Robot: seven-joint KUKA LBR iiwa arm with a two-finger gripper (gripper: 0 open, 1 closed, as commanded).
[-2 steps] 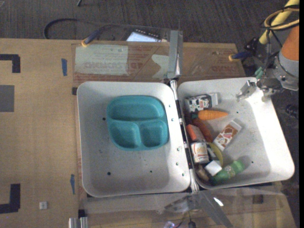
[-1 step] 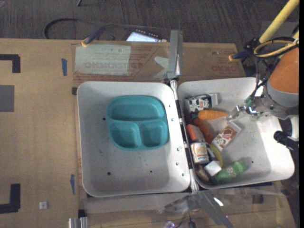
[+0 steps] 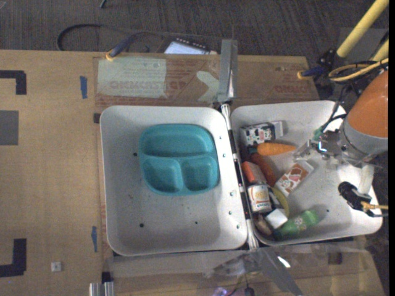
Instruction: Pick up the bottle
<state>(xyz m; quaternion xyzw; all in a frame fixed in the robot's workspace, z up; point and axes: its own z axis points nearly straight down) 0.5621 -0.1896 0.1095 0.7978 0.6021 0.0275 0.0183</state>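
A dark grey carpeted floor (image 3: 278,17) is running along the far side, with a black cable loop (image 3: 77,36) lying on it and a yellow pole (image 3: 364,20) slanting behind the gripper. The brown board bench top (image 3: 49,165) is carrying black corner marks (image 3: 15,82) and strips of blue tape (image 3: 83,86). Two shallow white plastic bins are sitting side by side: the left bin (image 3: 117,227) is holding a teal three-compartment tray (image 3: 179,158), well apart from the gripper. The grey arm with its orange band (image 3: 370,119) is reaching over the right bin (image 3: 345,227). The gripper (image 3: 320,145) is hanging above that bin's floor; whether it is open or closed cannot be told. An orange carrot (image 3: 276,148) is lying just to its left. The green plastic bottle (image 3: 300,222) is lying on its side by the near wall, nearer the camera than the gripper, apart from it. A brown labelled bottle (image 3: 258,190) is lying along the dividing wall.
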